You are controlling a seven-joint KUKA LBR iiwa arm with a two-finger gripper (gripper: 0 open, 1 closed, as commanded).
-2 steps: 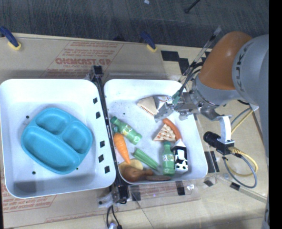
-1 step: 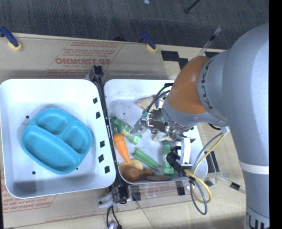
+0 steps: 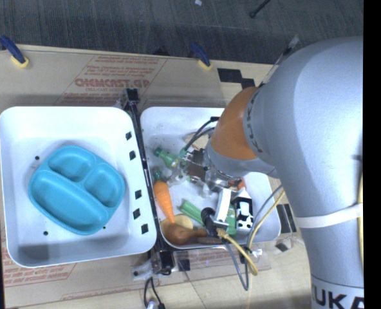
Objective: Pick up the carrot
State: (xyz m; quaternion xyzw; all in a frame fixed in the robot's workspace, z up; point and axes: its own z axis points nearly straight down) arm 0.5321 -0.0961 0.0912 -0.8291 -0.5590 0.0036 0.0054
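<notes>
The carrot lies in the right bin near its left wall; the gripper hovers just right of it, jaws' state unclear.

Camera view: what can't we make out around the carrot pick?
- Gripper: finger state unreadable, lost in clutter and cables under the wrist.
- Right bin: its right side is hidden by the arm.
- Carrot: lower tip merges with brown items; contact unclear.
- Green items: too small to identify.
</notes>
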